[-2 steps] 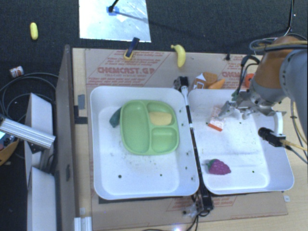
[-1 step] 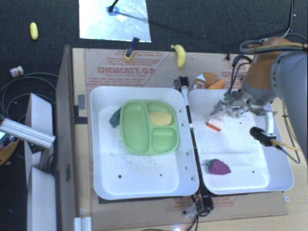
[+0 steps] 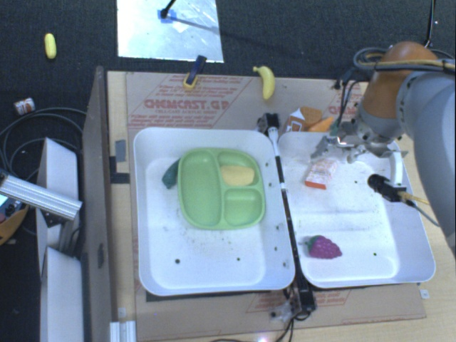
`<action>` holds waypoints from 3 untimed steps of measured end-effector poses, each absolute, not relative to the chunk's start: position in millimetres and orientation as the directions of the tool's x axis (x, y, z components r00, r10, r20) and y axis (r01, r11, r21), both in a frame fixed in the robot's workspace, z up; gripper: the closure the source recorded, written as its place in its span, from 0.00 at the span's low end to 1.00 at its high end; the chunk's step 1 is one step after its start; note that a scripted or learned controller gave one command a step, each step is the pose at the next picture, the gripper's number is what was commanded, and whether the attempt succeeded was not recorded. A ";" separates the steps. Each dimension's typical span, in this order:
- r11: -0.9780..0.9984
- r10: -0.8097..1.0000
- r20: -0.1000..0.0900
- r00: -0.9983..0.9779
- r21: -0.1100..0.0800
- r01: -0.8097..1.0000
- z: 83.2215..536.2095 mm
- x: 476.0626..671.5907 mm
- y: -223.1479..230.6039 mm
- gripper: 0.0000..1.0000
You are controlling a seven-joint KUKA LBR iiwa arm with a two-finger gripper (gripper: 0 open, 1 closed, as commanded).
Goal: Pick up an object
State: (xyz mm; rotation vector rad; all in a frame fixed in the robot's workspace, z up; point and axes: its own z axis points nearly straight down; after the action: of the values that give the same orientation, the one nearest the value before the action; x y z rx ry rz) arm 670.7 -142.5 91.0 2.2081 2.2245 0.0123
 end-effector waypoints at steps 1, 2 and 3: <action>0.007 1.000 0.000 -0.007 0.001 1.000 84.6 661.9 -119.7 0.00; 0.007 1.000 0.000 -0.007 0.001 1.000 84.7 657.1 -101.4 0.00; 0.003 1.000 -0.001 -0.003 0.001 1.000 84.6 654.2 -102.4 0.00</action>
State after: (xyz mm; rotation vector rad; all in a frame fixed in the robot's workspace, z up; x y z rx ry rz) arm 654.2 -102.4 84.6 2.2168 2.2241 0.0003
